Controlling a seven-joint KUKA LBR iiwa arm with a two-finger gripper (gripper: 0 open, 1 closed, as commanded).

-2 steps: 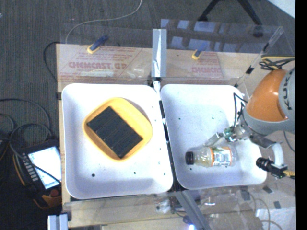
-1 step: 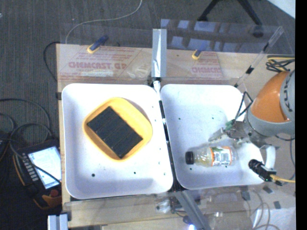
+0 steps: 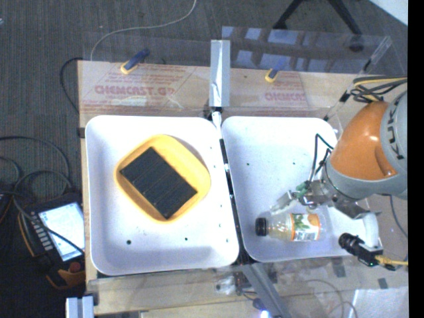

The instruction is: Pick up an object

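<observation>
- Bottle (image 3: 290,226) lies on its side near the front wall of the right bin (image 3: 265,158), dark cap pointing left toward the divider, orange liquid and a label showing.
- Tool (image 3: 310,196) sits just behind and above the bottle, low over the bin floor, reached in from the right. Whether it is apart, together or clamped on anything: cannot tell; the wrist and cabling hide it.
- No sign from here that the bottle is held. It looks to rest on the bin floor.
- Arm (image 3: 368,154), orange band uppermost, covers the right bin's right side.
- Left bin (image 3: 109,237) holds a yellow dish (image 3: 192,158) with a dark pad (image 3: 159,182) lying in it, well apart from the tool.
- Table (image 3: 132,88) runs behind both bins, with two clips at its far edge.
- Risks, as judged:
  - Bottle is round and on its side; a push off its axis would likely roll it against the front wall.
  - Smooth surface, so a grip near the cap or the tapered neck could slip off.
  - Bottle lies close to the wall, so the tool coming down could strike the rim.
</observation>
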